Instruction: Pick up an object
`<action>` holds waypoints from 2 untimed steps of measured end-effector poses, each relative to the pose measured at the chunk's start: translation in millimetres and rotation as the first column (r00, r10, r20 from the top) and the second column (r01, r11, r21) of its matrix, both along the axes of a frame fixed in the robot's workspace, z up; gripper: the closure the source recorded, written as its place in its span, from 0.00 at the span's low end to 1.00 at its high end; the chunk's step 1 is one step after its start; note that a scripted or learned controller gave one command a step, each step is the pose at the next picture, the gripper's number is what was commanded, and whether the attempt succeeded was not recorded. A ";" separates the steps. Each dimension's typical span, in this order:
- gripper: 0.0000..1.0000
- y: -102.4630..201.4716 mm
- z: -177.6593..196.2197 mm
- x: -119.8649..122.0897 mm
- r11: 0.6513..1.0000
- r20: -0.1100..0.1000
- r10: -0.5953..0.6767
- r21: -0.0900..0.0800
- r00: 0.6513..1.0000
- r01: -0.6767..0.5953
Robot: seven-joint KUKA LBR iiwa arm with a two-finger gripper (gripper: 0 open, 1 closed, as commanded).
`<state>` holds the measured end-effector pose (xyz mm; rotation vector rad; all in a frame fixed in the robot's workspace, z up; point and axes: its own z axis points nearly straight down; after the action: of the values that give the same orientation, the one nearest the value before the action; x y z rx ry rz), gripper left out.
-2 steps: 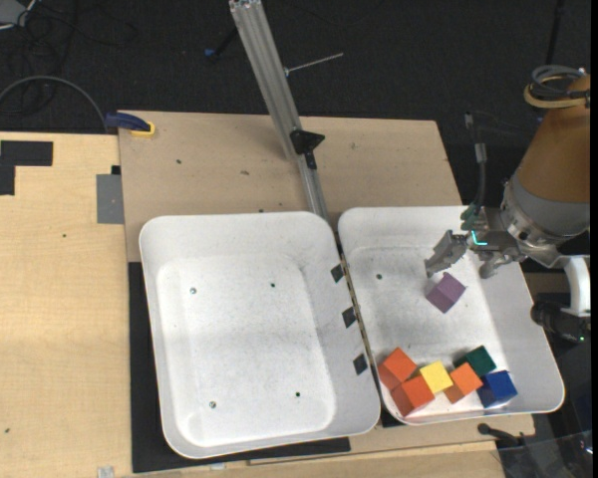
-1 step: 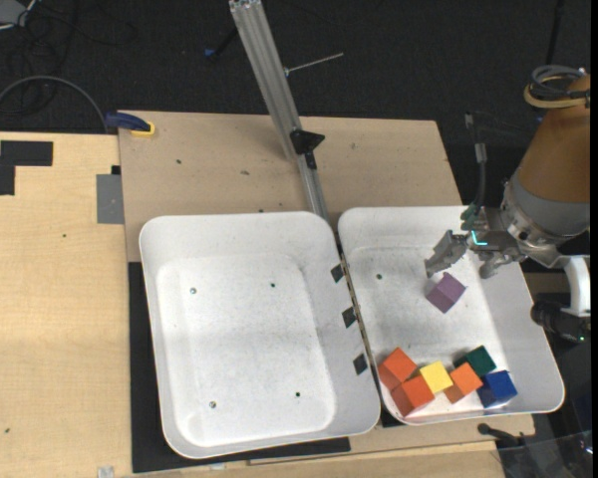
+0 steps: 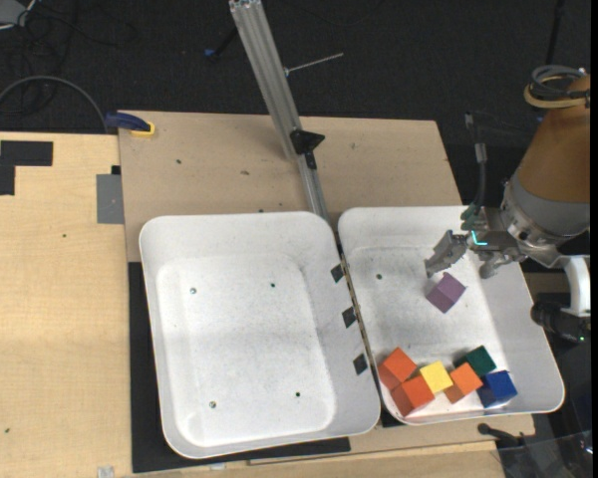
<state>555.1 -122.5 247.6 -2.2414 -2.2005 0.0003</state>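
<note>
Flat tan wooden bench (image 3: 229, 162). Directly on it: two shallow white plastic bins, touching side by side, left bin (image 3: 179, 237) at 7 o'clock, right bin (image 3: 399, 227) at 4 o'clock. Small blue-and-yellow clamp (image 3: 132, 123) at bench's 10 o'clock corner.

No readable text, label or number shows anywhere.

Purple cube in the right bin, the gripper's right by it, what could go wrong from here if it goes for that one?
1. The gripper sits up and to the right of the purple cube, not over it, so closing from there would likely catch nothing.
2. The cube lies turned at an angle to the right bin walls; a touch on a corner may spin or slide it away.
3. The other cubes cluster at the near wall, so a pushed cube could end up jammed among them.
</note>
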 end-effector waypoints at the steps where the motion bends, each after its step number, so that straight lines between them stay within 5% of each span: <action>1: 0.00 0.0 0.0 0.0 1.000 0.000 0.000 0.000 1.000 0.000; 2: 0.00 0.0 0.0 0.0 1.000 0.000 0.000 0.000 1.000 0.000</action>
<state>555.1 -122.6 247.6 -2.2416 -2.2003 0.0003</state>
